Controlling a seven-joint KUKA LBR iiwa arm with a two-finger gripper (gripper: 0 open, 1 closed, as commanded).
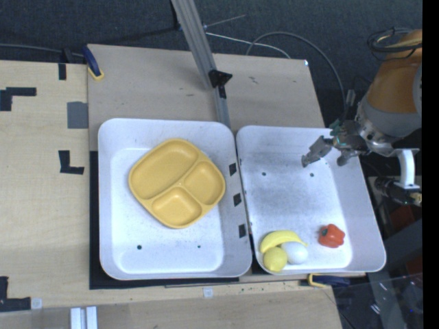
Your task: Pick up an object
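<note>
In the right bin (302,190), near its front edge, lie a yellow banana (281,239), a yellow lemon (275,259), a white egg (296,253) and a red pepper (331,236). The banana, lemon and egg touch each other; the pepper sits apart to their right. My gripper (328,151) hangs over the right bin's far right part, well away from these objects, with its two dark fingers spread and nothing between them.
The left bin (116,184) holds a yellow three-compartment plate (176,182). A grey metal pole (199,40) slants in from the top toward the bins' shared edge. Cables run behind the right bin. The wooden bench (41,149) extends left.
</note>
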